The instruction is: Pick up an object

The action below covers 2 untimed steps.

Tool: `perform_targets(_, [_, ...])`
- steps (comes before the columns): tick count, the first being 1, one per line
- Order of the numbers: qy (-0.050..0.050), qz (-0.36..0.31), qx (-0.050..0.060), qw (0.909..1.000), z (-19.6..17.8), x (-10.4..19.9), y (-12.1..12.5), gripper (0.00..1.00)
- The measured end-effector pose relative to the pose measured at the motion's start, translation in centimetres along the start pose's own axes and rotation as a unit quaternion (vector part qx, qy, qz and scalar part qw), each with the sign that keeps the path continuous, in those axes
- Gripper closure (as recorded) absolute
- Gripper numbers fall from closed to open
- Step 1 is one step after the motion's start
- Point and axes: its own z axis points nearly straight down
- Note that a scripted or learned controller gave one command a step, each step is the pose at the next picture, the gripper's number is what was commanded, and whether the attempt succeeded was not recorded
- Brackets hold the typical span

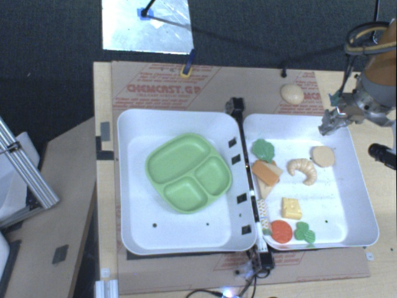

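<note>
- Nearest the camera lies the near edge of the tan wooden table (74, 166), which carries a brown cardboard sheet (167, 82) with red print under both bins.
- Left shallow white plastic bin (133, 135) holds one thing: a pale green three-compartment plastic tray (188, 172), lying flat near its middle.
- Right shallow white plastic bin (360, 203) touches the left one along a black clipped seam and holds the small toy foods.
- Grey robot arm (378, 73) comes in from the far right; its end effector (327, 124) hangs over the far right rim of the right bin, and whether it is apart or together cannot be told. Nothing shows between its tips.
- Orange wedge-shaped toy block (267, 173) sits at the left of the right bin, just near of a green leafy toy vegetable (263, 149).
- Tan toy croissant (303, 170) lies mid-bin, with a round beige toy cookie (322, 156) just to its far right.
- Yellow toy cheese cube (291, 208) sits near of the croissant.
- Red round toy tomato (281, 231) and a small green toy sprig (304, 233) lie side by side at the near edge.
- Cream egg-shaped object (292, 94) rests on the cardboard, beyond the right bin.
</note>
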Motion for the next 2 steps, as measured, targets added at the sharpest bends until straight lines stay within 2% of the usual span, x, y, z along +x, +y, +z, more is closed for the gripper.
perform_targets(1, [0.001,-0.002,0.002,1.0,-0.9,0.0,0.1,1.0])
perform_targets(2, [0.002,-0.003,0.004,1.0,-0.1,4.3,-1.4,1.0])
